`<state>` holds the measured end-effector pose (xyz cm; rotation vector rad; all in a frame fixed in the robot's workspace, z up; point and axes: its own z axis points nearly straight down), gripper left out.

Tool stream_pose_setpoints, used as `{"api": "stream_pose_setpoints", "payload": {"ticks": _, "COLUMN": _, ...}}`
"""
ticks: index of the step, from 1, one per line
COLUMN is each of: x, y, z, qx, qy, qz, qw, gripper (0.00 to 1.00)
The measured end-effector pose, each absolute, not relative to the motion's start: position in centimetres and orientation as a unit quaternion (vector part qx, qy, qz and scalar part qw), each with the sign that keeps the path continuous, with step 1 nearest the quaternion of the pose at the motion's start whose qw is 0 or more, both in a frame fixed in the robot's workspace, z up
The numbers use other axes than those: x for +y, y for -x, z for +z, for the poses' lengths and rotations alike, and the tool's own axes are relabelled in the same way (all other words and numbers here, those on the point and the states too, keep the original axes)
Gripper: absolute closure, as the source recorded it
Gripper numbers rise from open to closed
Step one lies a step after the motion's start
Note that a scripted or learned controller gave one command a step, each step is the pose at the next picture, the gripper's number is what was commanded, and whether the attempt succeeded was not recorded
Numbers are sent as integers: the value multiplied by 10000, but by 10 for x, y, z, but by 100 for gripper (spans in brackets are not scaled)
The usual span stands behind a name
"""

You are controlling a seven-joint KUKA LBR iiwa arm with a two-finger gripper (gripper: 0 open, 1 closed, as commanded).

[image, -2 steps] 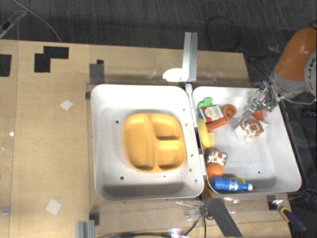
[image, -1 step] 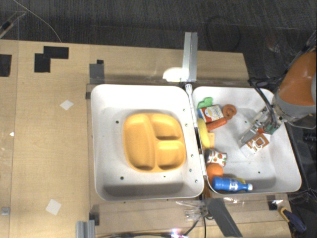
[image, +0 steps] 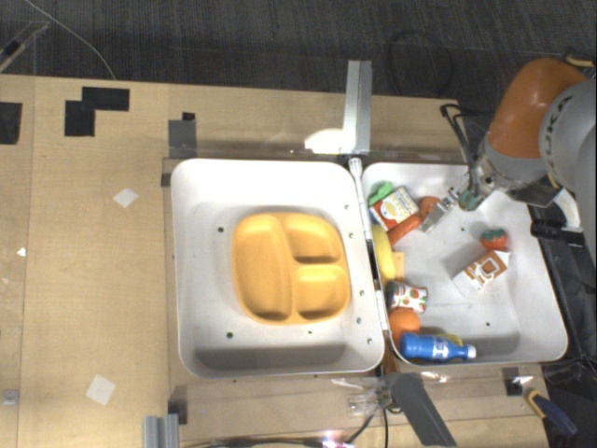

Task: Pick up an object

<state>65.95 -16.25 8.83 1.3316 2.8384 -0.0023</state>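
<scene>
Camera view: a slanted look down on a pale wooden bench (image: 84, 278) bearing two shallow white bins side by side.
Left bin (image: 201, 250): a yellow plastic divided tray (image: 289, 266) lies flat at its middle, alone, apart from the walls.
Right bin (image: 532, 297): small things crowd its left wall, likely slid there: a green-and-red carton (image: 392, 203), an orange carrot-shaped toy (image: 410, 222), a yellow banana-shaped piece (image: 384, 258), a red-and-white can (image: 408, 298), an orange ball (image: 403, 322), a blue plastic bottle (image: 437, 348) lying down.
Open floor: a white-and-brown carton (image: 484, 269) beside a small red toy (image: 495, 240), the easier picks.
Hand (image: 464, 198): low over the far side of the right bin, near the carrot's end, nothing seen gripped; whether it is apart or together cannot be told.
</scene>
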Motion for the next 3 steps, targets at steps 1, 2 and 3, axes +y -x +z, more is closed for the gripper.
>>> {"api": "stream_pose_setpoints", "payload": {"ticks": 1, "x": -161, "y": -663, "z": 102, "qx": 9072, "qy": -4206, "qz": 6, "qw": 89, "gripper": 100}}
{"api": "stream_pose_setpoints", "payload": {"ticks": 2, "x": -116, "y": -607, "z": 206, "qx": 8580, "qy": -5136, "qz": 32, "qw": 69, "gripper": 100}}
{"api": "stream_pose_setpoints", "payload": {"ticks": 3, "x": -38, "y": -606, "z": 185, "qx": 7968, "qy": -6042, "qz": 18, "qw": 13, "gripper": 100}}
